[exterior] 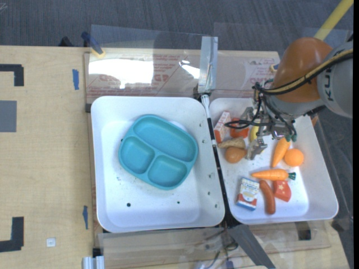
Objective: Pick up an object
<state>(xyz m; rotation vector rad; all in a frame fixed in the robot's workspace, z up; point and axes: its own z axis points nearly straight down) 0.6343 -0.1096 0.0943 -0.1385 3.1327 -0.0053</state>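
1. No object is lifted yet: the toy food lies on the floor of the right bin (322, 198), with a brown potato-like piece (234, 153) and a carrot (271, 175) nearest the tool
2. The gripper (258, 148) is low among them, just beside the potato piece; whether it pinches anything is, I think, impossible to tell
3. Grasp and lift remain
4. The left bin (106, 150) holds a teal divided plate (159, 151)

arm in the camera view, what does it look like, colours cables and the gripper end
The arm has a grey casing bearing dark lettering, with a rounded orange band above the wrist. Black and yellow cables loop across the orange part down to the gripper, a small metallic and dark assembly with thin wires around it.
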